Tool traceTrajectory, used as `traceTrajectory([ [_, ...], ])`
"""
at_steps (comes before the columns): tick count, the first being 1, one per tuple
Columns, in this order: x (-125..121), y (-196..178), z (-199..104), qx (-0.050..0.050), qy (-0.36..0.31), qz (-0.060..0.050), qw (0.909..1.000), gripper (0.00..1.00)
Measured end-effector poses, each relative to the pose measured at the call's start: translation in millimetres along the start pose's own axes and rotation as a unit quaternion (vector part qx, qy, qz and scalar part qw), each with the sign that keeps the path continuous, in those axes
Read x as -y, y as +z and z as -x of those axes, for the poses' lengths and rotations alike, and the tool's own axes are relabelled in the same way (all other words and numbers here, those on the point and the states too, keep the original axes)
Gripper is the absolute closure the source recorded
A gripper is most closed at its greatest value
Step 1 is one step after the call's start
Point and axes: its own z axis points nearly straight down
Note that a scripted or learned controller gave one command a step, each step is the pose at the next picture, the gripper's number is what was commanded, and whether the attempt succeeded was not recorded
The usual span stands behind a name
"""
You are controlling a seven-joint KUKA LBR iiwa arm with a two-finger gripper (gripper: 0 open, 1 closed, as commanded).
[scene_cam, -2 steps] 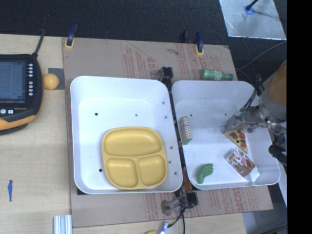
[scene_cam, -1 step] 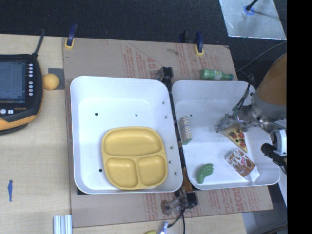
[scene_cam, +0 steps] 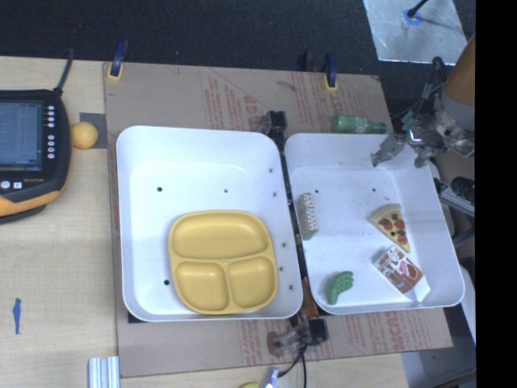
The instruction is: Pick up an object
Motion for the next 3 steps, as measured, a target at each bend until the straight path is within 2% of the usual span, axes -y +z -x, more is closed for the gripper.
traceTrajectory([
  [1,80,-3,0,0.000,-0.001,-0.002,1.0000,0.00],
  [2,79,70,-29,0.002,-0.001,0.001,1.0000,0.00],
  [3,46,-17,-1,0.000,-0.001,0.000,1.0000,0.00],
])
